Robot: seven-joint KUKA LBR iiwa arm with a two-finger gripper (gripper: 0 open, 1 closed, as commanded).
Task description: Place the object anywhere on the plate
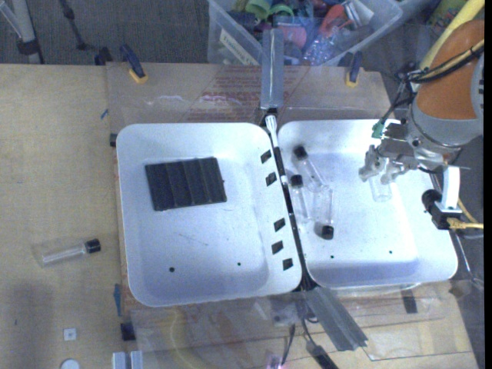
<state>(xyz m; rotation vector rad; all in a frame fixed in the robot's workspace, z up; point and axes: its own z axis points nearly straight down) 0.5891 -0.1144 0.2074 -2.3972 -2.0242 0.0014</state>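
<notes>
risks missing the dark ribbed plate (186, 183) in the left bin (138, 267): well apart from the gripper (382, 169) hovering over the right bin (430, 264). cannot tell its opening or any hold. clear vials (317, 194) with black caps lying by the divider (283, 198), slippery, prone to rolling.

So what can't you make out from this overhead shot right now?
- End effector: its tips blur against the right bin, so whether it grips anything is unclear.
- Clear vials: transparent, outlines fade into the white floor; count uncertain.
- Arm: cut off by the right edge.
- Dark plate: surface detail too coarse.
</notes>
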